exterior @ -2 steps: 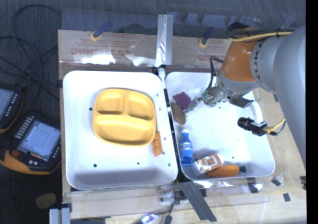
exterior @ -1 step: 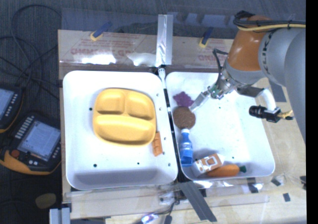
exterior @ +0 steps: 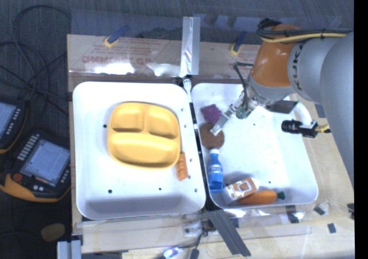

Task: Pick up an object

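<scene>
White bin [exterior: 287, 154], blue bottle [exterior: 215, 170], label unreadable.

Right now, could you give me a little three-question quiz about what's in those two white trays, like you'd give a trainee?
1. True or false: the yellow divided plate lies in the left bin.
2. Which thing lies nearest the pincer? A) carrot B) brown disc C) blue bottle
3. Fill in: the small orange piece lies in the ____ bin, beside the plate's right edge.

Key: 1 true. 2 B; the purple piece is also close by. 3 left.
</scene>
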You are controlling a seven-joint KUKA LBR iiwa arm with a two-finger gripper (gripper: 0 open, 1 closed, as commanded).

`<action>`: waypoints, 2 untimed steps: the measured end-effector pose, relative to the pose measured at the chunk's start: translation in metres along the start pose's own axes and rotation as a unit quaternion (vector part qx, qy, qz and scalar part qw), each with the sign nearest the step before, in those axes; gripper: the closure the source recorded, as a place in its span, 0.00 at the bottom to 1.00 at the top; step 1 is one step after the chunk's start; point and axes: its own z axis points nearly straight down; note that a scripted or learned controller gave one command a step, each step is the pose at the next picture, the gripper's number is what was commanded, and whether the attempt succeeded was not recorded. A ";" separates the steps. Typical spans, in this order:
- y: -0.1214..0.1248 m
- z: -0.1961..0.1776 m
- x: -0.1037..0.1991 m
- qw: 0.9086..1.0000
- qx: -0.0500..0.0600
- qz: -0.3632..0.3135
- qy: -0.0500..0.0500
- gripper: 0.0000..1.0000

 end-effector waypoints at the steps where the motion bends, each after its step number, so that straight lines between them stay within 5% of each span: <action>1: -0.014 -0.026 0.027 0.995 0.004 0.096 0.008 0.00; 2: -0.040 0.000 0.036 0.997 -0.003 0.083 0.002 0.00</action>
